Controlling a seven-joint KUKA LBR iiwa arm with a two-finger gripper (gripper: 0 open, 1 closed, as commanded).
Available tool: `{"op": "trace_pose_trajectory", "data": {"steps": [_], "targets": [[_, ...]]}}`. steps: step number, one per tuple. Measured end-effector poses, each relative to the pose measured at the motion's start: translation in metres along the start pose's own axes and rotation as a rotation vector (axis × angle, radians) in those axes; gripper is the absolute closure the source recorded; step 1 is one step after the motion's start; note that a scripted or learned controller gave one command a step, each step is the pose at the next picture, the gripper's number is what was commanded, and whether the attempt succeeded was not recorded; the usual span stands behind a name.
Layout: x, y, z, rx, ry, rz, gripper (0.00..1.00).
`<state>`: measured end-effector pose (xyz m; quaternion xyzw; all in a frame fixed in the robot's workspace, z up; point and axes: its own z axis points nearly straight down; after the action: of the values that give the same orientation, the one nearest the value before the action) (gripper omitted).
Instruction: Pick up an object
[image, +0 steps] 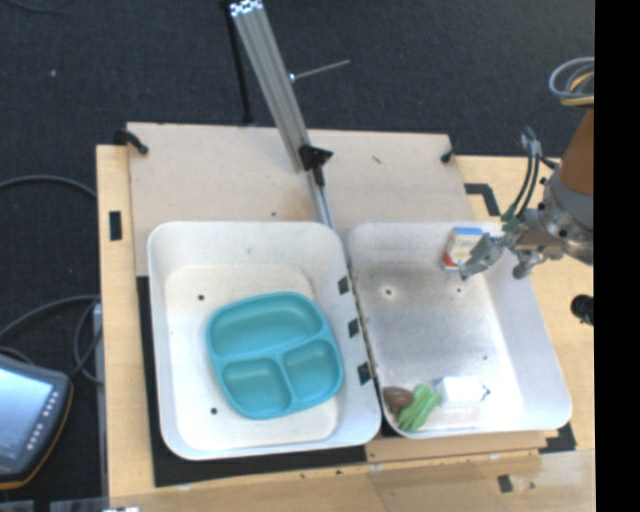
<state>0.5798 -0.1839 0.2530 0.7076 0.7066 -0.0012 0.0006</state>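
Gripper (497, 256) over right bin (520, 330), beside small white-blue box (463, 246); finger state impossible to tell; teal divided tray (274, 353) in left bin (180, 260)

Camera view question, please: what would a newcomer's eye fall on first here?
Probably the teal divided plate, lying in the left bin. Next, the tool over the right bin's upper right, beside a small blue, white and red box, and the green and brown items at its near edge.

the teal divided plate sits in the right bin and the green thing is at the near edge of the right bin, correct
Not quite. The camera view shows the teal three-compartment plastic plate in the left shallow white bin, not the right one. The elongated green object does lie at the near edge of the right shallow white bin.
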Motion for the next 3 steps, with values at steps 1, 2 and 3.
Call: {"op": "trace_pose_trajectory", "data": {"steps": [1,2,3], "targets": [[0.019,0.001,0.054,0.003,0.002,-0.005,0.0],[0.097,-0.069,0.043,0.001,0.005,-0.008,0.0],[0.127,-0.089,-0.02,-0.009,0.003,-0.007,0.0]]}}
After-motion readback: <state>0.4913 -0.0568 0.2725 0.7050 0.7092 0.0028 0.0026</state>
